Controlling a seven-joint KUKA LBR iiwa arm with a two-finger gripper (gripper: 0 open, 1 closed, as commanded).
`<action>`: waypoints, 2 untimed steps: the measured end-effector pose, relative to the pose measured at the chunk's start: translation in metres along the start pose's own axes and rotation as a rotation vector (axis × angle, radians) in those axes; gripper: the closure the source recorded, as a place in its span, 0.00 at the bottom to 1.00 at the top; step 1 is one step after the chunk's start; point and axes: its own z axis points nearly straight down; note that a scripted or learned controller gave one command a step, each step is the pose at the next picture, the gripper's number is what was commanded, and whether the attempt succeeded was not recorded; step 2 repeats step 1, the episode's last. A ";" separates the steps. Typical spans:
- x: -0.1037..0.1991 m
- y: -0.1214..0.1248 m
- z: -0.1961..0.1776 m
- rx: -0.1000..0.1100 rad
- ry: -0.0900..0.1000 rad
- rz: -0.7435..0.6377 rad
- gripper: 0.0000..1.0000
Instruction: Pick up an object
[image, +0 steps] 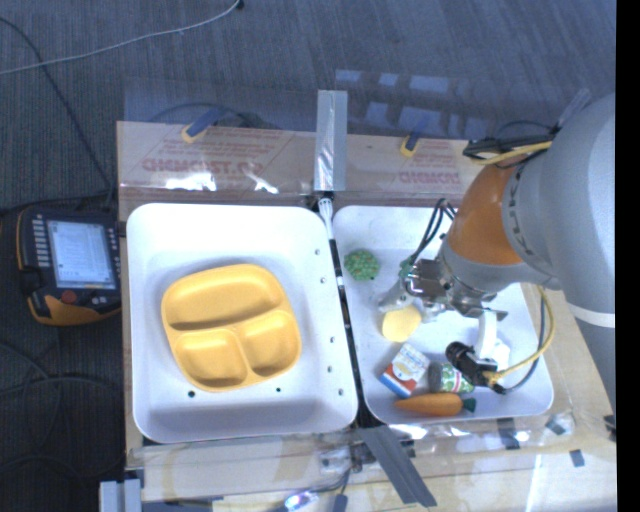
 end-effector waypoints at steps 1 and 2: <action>0.045 0.000 -0.128 0.014 -0.003 0.055 1.00; 0.045 0.000 -0.128 0.014 -0.003 0.055 1.00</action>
